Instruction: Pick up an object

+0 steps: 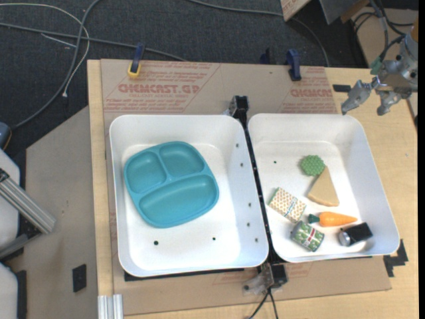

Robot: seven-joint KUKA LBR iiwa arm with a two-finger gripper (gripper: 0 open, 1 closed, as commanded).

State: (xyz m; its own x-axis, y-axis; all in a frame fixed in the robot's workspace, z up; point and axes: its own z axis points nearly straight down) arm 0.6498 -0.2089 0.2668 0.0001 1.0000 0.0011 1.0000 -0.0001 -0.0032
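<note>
Well, the table (pixel 66 178) takes up most of the room, with two white bins on it side by side. The left bin (pixel 133 244) has a teal divided plate (pixel 171 183) lying flat in it. The right bin (pixel 372 178) holds all the small stuff: a tan wedge (pixel 323 189) just below a green knobbly piece (pixel 312 165), a patterned packet (pixel 287 204), a small green can (pixel 307 235) on its side, an orange carrot (pixel 336 218), and a dark cylinder (pixel 355 234) near the front corner. The pincer (pixel 370 98) hangs off beyond the far right corner of that bin, jaws spread wide and holding nothing. To my eye the pick hasn't started. I'd go for the tan wedge or the packet, since each has some bare floor around it; the can, carrot and cylinder sit close together. Come down straight, and straddle the narrow side before closing.
</note>
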